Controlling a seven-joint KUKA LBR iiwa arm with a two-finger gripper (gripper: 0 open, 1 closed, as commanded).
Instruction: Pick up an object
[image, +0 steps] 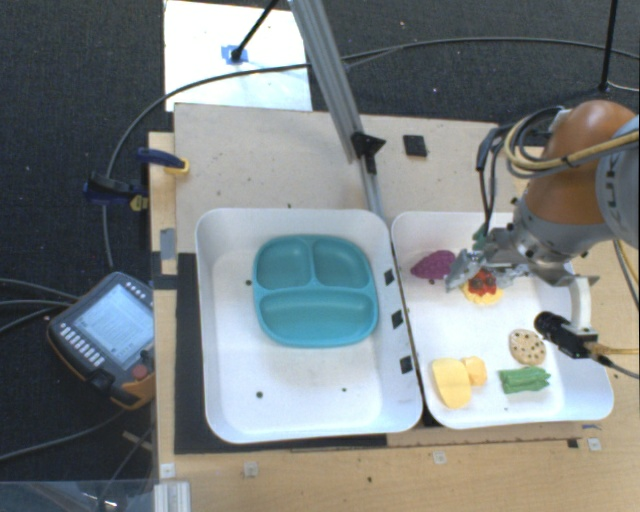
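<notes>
where claw (481, 272) hangs: red-yellow toy food (484, 290), flat.

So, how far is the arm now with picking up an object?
Done: the gripper has reached the right bin and sits over the red and yellow toy, beside the purple toy. In hand: nothing visibly lifted. Left: grasping and raising one; the cookie, yellow pieces and green toy lie untouched.

Arm (590, 180) cut off at right edge.
</notes>
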